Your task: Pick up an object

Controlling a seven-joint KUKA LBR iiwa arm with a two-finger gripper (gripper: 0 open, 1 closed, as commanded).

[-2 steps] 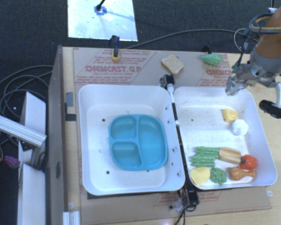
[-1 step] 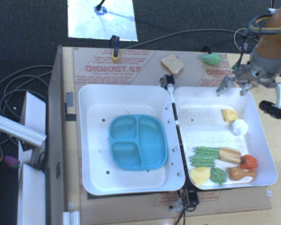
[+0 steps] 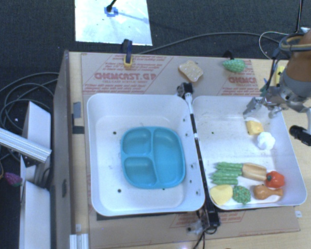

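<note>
Grey pincer [image 3: 263, 106], fingers apart and holding nothing, hovers just above the yellow toy [image 3: 254, 126] in the right bin [image 3: 293, 160].

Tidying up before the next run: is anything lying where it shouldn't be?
Yes. Two toy foods lie outside the bins on the brown board behind them: a slice of bread near the bins' divider, and a green vegetable further right. The other toys sit inside the right bin, mostly along its front edge.
</note>
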